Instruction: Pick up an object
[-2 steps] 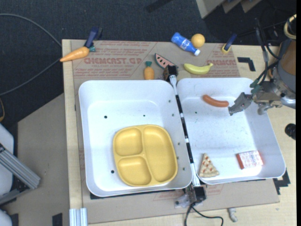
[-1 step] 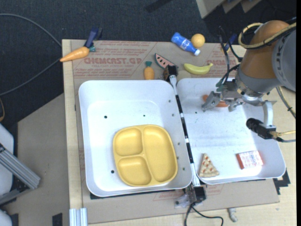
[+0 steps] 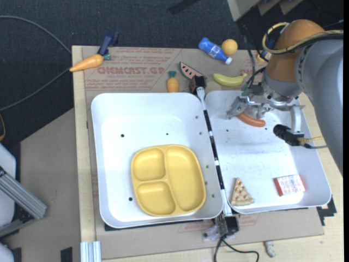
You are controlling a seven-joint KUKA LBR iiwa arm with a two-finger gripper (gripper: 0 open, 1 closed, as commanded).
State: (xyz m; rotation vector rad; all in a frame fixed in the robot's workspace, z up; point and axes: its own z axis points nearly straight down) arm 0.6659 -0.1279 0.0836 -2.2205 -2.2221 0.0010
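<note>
Nearest us, the yellow plate point(image 3: 168, 179) is sitting in the left bin point(image 3: 109, 113). In the right bin point(image 3: 316, 179), the claw point(image 3: 250, 107) is hovering over the sausage point(image 3: 253, 119); its opening, I cannot tell. It's wanting to straddle the sausage squarely before closing.

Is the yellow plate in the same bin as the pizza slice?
No, the yellow plate lies in the left bin, while the pizza slice lies in the right bin.
</note>
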